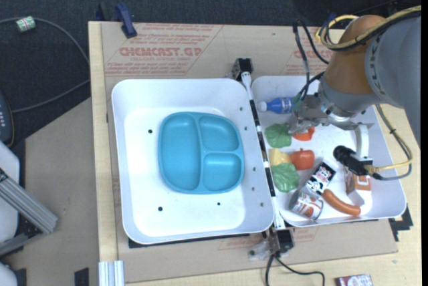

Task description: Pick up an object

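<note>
Gripper low in right bin, upper centre-right of frame, above small red-orange piece beside green toy; grip state cannot be told. Blue tray in left bin.

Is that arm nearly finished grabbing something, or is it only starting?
Done: the gripper is down in the right bin, among the toy food. In hand: nothing visibly; it sits over an orange-red piece. Left: gripping and lifting. The blue divided plate sits alone in the left bin.

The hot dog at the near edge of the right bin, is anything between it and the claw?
Yes. The claw sits at the bin's far side; the orange pepper and black-and-white carton lie between it and the hot dog.
</note>
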You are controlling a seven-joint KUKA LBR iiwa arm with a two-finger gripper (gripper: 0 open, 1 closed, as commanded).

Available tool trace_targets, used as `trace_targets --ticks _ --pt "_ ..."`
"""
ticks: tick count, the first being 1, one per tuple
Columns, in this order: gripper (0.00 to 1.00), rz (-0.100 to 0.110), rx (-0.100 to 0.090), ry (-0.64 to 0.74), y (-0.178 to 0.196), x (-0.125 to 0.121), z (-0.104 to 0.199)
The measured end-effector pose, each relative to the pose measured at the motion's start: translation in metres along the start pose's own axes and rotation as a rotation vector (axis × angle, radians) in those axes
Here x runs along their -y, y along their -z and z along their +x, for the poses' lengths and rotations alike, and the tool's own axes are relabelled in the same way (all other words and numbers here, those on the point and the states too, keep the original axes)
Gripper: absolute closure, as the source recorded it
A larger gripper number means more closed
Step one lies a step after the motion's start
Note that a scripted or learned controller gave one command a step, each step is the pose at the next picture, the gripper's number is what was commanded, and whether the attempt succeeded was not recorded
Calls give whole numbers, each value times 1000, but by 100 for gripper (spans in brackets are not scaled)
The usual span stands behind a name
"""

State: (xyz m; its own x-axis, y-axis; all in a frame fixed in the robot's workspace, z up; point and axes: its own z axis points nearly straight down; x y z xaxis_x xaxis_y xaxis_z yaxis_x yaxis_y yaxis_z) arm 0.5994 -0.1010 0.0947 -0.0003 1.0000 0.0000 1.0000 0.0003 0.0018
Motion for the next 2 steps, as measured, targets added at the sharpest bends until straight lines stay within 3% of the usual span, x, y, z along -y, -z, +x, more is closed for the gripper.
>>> trace_targets --ticks 1,2 --pt "0 0 0 0 0 0 0" --pt "100 -1 0 0 10 0 0"
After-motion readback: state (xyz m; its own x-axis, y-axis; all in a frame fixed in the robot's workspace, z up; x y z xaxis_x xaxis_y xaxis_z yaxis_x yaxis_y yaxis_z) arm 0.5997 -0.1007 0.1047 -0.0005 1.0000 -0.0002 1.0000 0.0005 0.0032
